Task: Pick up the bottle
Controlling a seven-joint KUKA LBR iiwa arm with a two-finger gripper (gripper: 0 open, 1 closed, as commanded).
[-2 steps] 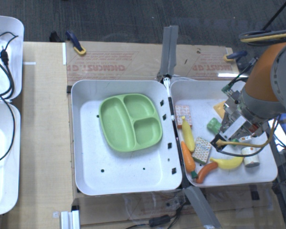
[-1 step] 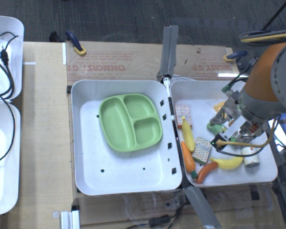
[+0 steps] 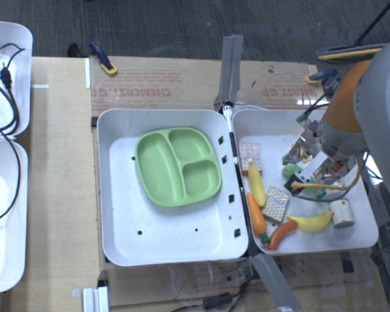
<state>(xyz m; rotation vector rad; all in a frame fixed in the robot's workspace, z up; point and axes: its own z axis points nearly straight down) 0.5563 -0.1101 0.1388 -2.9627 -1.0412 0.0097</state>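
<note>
A small white cylindrical bottle [image 3: 342, 213] lies on its side in the right shallow white bin [image 3: 273, 130], near that bin's near right corner and just beside the right end of a yellow plastic banana [image 3: 312, 221]. The pincer [image 3: 298, 164], on the grey arm with an orange band [image 3: 348, 106], hangs over the middle of the same bin, apart from the bottle and close to a small green object [image 3: 290, 171]. I cannot tell how far the pincer is open, and nothing can be seen in its hold. Along this bin's left edge lie a pink checked box [image 3: 249, 155], a yellow corn cob [image 3: 256, 184], an orange carrot [image 3: 255, 213] and a tan waffle-patterned square [image 3: 275, 205]. The left shallow white bin [image 3: 117, 174] on the wooden counter [image 3: 58, 174] holds a light green divided plate [image 3: 178, 166] towards its far edge.
</note>
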